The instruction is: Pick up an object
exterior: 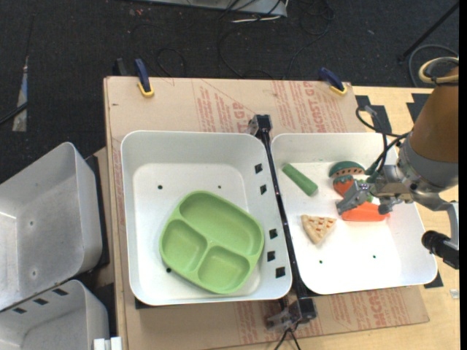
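since the gripper sits low over the orange carrot-like toy in the right bin, though whether its pincer is apart or clamped i cannot tell, it should centre on that toy, clear of the round red-and-green piece, before lifting.

**Arm low over the right bin**

The left shallow white plastic bin holds a light-green three-compartment plastic tray. In the right shallow white plastic bin lie a green cylindrical stick, a tan pizza-slice toy, a round green-and-red toy and an orange piece. The grey end effector sits directly over that orange piece (contact unclear).
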Motion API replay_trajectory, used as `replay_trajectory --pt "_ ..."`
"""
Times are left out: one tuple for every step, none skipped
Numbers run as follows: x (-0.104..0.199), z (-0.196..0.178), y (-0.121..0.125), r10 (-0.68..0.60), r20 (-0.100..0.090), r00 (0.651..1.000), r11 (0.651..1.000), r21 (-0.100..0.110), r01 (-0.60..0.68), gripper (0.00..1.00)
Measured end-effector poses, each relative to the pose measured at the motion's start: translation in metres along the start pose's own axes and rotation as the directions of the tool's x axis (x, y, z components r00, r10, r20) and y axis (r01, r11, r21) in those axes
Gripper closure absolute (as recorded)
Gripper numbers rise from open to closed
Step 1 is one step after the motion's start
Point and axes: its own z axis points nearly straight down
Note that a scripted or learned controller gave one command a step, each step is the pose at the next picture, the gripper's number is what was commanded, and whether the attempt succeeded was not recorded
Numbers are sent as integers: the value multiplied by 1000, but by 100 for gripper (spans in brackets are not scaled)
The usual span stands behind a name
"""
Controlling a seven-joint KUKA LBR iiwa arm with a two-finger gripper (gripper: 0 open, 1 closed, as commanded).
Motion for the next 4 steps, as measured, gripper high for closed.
replay_trajectory --pt "0 -6 2 -3 2 1000 1000 -12 3 0" --pt "2 37 2 0 1 1000 1000 -9 0 0" --pt "6 85 -6 0 1 1000 1000 -8 0 0" --pt "10 129 -1 0 1 1000 1000 -10 0 0"
